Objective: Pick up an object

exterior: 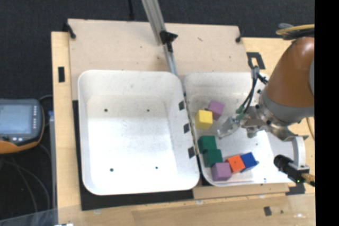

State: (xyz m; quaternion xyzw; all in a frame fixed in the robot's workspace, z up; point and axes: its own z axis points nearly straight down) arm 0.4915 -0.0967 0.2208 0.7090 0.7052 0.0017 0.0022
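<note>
From above, the arm (288, 82) reaches in from the right over the right bin (222, 81), and the gripper (229, 128) hangs low among the blocks, nothing visibly between its fingers; how wide it stands cannot be told. Just left of it sits the yellow block (205, 117), with a purple block (215, 108) touching it. Below lie green blocks (211, 149), another purple (221, 170), orange (235, 163) and blue (248, 160). The left bin (132, 79) sits alongside.
</note>
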